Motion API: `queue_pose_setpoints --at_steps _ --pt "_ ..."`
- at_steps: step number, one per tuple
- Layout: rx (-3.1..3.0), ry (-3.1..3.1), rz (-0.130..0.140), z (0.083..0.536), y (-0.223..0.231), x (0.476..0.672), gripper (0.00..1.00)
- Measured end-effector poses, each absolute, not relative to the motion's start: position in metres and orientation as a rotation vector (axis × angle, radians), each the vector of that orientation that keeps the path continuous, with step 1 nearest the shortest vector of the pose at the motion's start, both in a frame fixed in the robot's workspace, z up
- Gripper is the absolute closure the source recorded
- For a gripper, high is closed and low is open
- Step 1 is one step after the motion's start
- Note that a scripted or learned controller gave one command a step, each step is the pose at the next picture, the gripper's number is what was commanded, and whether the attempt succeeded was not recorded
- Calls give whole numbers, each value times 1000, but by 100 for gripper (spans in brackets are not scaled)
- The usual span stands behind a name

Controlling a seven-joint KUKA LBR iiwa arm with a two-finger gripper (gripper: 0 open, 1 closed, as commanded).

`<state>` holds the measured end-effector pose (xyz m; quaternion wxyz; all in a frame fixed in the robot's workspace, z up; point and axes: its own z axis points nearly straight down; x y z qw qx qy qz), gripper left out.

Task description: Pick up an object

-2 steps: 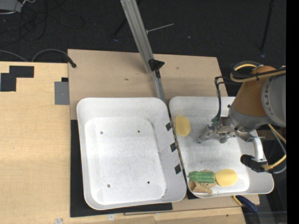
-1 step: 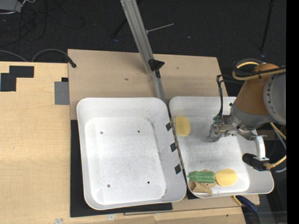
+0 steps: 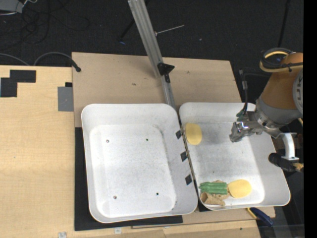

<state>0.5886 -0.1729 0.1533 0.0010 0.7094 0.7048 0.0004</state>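
A: Left to right. The bench [image 3: 39, 133] carries the left bin [image 3: 99, 114], nothing in it. The right bin [image 3: 277, 190] holds a yellow round object [image 3: 193, 133] against its left wall near the divider, and along the front edge a green object [image 3: 214, 187], a tan piece [image 3: 214, 199] just under it, and a second yellow object [image 3: 239, 188] touching the green one.

B: Task progress?

A: Nothing lifted yet; every object lies on the bin floor. Pick not done, as I judge it.

B: Arm pose?

A: The arm [image 3: 280, 95] reaches in from the right; the end effector [image 3: 238, 131] hangs over the right bin's upper right area, well apart from all objects. Nothing is between its fingers. How far open they are, I cannot tell.
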Motion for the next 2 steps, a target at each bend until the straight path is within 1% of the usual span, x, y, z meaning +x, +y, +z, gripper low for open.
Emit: queue_pose_setpoints --at_steps 1,2 --pt "2228 2212 2 206 -176 579 100" --pt "2216 2220 4 270 -175 582 100"
